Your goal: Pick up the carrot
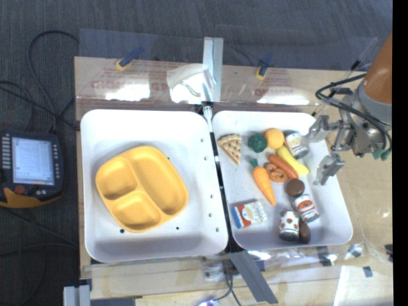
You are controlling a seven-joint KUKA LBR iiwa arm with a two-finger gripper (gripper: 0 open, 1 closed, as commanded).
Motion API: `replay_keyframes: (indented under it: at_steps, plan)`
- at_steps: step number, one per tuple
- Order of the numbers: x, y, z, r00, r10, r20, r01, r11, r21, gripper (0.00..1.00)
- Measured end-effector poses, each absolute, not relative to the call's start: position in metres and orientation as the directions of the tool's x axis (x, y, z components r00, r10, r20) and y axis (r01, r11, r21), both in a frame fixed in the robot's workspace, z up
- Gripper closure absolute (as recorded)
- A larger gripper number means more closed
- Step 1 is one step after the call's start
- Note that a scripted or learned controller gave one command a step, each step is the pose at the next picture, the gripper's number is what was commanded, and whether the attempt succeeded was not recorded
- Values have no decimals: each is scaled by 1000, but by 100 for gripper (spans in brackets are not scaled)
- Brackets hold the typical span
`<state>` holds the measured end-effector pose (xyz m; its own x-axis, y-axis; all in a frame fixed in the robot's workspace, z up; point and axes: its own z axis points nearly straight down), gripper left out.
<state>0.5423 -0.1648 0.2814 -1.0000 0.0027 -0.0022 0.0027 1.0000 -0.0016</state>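
Bright, even overhead light. Glare whitens the plastic sheet (127, 85) toward twelve o'clock and both white bins (95, 234). Shadows stay soft; detail is slightly blurred throughout.

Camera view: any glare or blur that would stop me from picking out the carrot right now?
Camera view: glare sits on the clear film behind the bins, away from the food; the carrot in the right bin is evenly lit and distinct, edges slightly soft; the gripper at that bin's right edge looks a bit blurred.
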Motion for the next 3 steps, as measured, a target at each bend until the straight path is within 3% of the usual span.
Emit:
replay_keyframes:
  at_steps: [1,2,3]
  plan:
    - [549,-129,160,-997,-81,10,-81,997,3,0]
    - [550,-112,104,-1000,4,-19,4,1000,-4,0]
    - [550,-111,114,-1000,2,-13,2,1000,-6,100]
